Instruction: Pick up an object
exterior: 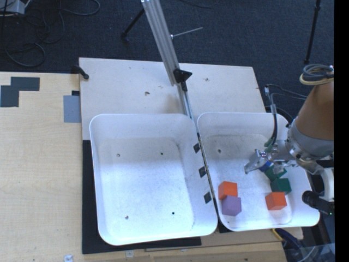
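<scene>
A: What sits on the pale wooden surface (38, 162)?

B: Two shallow white plastic bins. The left bin (109, 130) is at nine o'clock, the right bin (240, 121) at three o'clock, their rims touching along the middle.

A: And the arm?

B: The grey arm with the orange band (316, 113) reaches in from three o'clock. Its metal two-finger gripper (262, 165) hangs low over the right bin, just beside a dark green block (281, 185). Whether it is clenched or released, I cannot tell.

A: The blocks?

B: All in the right bin's six o'clock half. An orange cube (228, 190) touches a purple cube (231, 205); another orange cube (276, 201) sits just below the green block.
</scene>
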{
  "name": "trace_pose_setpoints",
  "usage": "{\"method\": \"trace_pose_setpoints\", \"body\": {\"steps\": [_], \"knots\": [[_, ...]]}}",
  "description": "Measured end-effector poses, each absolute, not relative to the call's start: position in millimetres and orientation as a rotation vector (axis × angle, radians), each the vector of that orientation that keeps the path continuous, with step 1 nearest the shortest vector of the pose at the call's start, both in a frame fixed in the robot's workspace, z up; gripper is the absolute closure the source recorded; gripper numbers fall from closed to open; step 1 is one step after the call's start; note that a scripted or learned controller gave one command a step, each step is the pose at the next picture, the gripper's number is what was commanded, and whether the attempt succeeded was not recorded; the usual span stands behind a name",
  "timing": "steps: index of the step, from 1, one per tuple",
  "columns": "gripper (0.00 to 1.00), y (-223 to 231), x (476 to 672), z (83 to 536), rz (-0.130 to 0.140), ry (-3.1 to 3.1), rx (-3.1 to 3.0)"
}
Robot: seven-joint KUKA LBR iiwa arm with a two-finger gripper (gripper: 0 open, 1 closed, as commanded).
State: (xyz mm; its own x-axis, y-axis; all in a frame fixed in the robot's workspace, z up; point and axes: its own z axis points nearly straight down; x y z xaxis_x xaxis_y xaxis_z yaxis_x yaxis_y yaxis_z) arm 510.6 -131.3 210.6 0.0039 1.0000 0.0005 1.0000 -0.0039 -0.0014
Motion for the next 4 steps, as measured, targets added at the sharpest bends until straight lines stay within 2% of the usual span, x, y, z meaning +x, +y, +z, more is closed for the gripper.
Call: {"method": "trace_pose_setpoints", "body": {"steps": [1, 2, 3, 4], "knots": [[0.00, -148, 564.9, 89, 0.002, -2.223, -2.218], [0.00, -190, 542.2, 93, -0.009, -2.221, -2.218], [0.00, -207, 610.9, 91, -0.004, -2.229, -2.218], [0.00, -189, 606.3, 91, 0.003, -2.222, -2.218]]}}
